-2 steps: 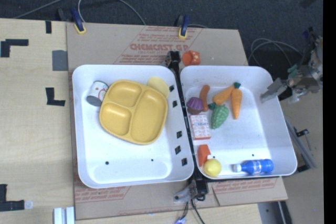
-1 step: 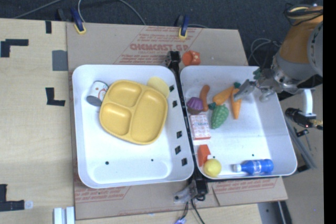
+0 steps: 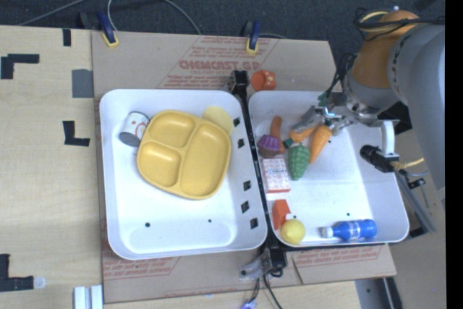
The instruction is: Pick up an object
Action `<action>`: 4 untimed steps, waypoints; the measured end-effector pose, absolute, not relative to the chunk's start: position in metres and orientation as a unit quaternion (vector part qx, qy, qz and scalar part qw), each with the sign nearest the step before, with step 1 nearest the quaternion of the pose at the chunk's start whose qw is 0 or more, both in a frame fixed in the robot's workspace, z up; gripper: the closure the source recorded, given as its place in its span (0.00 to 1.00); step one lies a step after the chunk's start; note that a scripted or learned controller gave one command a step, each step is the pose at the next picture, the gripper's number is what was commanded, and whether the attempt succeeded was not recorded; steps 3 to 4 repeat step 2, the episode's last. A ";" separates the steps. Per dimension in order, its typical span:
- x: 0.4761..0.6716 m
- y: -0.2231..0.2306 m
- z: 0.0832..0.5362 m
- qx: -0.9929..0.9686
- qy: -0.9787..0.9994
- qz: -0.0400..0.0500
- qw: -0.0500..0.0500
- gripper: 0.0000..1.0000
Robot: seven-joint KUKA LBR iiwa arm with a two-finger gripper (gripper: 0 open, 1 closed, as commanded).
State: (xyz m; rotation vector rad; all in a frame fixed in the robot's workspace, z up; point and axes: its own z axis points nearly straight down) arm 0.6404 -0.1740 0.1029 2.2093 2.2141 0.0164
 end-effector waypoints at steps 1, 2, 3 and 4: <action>0.640 -0.174 0.112 0.706 0.709 0.003 0.008 1.00; 0.607 -0.086 0.185 0.706 0.708 0.000 0.000 1.00; 0.607 -0.086 0.185 0.706 0.708 0.000 0.000 1.00; 0.607 -0.086 0.185 0.706 0.708 0.000 0.000 1.00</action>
